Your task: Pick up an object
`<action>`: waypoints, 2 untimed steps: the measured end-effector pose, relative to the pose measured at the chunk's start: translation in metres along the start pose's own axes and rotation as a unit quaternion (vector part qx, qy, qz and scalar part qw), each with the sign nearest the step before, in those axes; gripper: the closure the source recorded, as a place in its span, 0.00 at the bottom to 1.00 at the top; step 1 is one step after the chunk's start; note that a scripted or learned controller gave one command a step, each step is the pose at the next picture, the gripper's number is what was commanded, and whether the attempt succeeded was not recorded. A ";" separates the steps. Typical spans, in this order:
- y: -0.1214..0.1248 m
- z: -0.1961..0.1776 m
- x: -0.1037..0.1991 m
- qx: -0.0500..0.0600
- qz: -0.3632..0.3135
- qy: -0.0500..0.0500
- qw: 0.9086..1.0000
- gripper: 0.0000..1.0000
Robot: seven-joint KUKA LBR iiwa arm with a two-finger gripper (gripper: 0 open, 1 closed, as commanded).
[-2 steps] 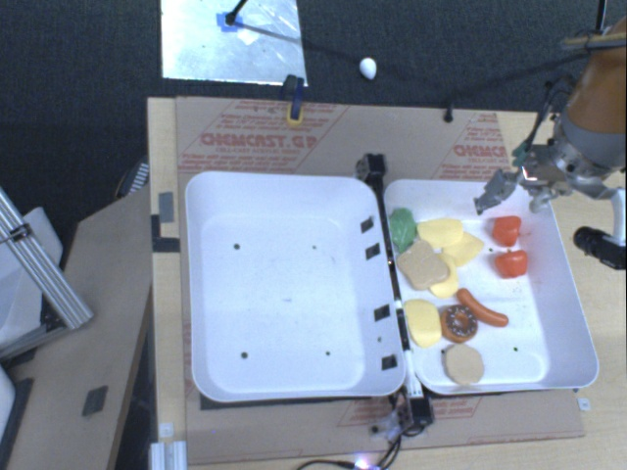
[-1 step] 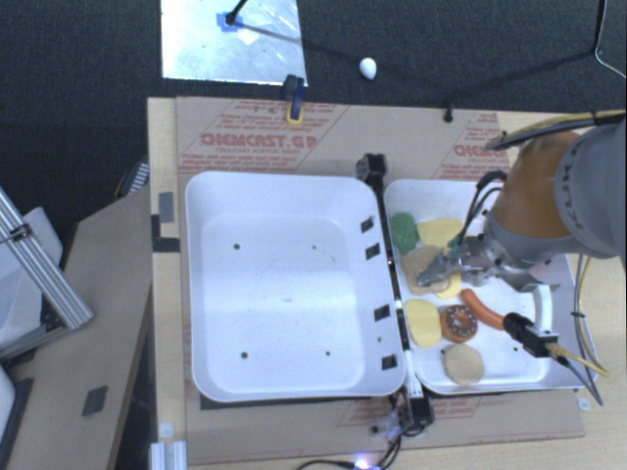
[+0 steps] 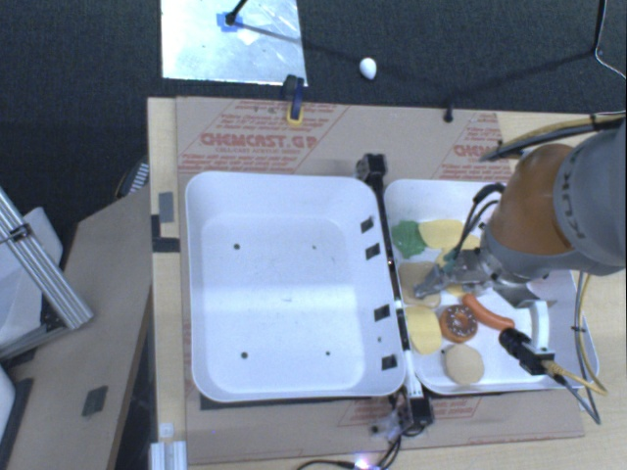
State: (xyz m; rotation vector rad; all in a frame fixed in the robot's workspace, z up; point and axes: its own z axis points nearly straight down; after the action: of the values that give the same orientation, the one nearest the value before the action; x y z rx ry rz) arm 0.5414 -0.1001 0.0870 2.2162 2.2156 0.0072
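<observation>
Nearest the camera, along the front of the right-hand shallow white bin point(image 3: 490, 384), a pale beige rounded bun-shaped piece point(image 3: 463, 363) lies by the front wall. Just behind it sit a brown ring-shaped doughnut with speckles point(image 3: 457, 323) and, to its left, a pale yellow oval slab point(image 3: 424, 330) against the divider side. An orange-red sausage-shaped piece point(image 3: 487, 312) lies just right of the doughnut, slanting toward a black block on the arm point(image 3: 519, 349).

Above these, the grey arm's claw point(image 3: 438, 279) reaches in from the right and hangs low over the middle of the bin, its metal tips pointing left toward the divider. The tips seem to lie close together with nothing between them, though the slant and blur make this uncertain; I cannot tell whether it is released or clenched.

Farther back, a green leaf-like piece point(image 3: 409, 238) touches a yellow flat piece point(image 3: 443, 232). The left-hand shallow white bin point(image 3: 284, 287) sits alongside on the brown cardboard-covered counter point(image 3: 255, 135).
</observation>
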 end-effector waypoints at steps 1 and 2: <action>0.019 0.000 0.016 0.001 -0.002 0.000 1.000 0.00; -0.015 0.000 0.013 0.000 0.000 0.001 1.000 0.00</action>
State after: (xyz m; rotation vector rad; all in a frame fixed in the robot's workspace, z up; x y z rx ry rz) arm 0.5262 -0.0875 0.0871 2.2167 2.2165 0.0092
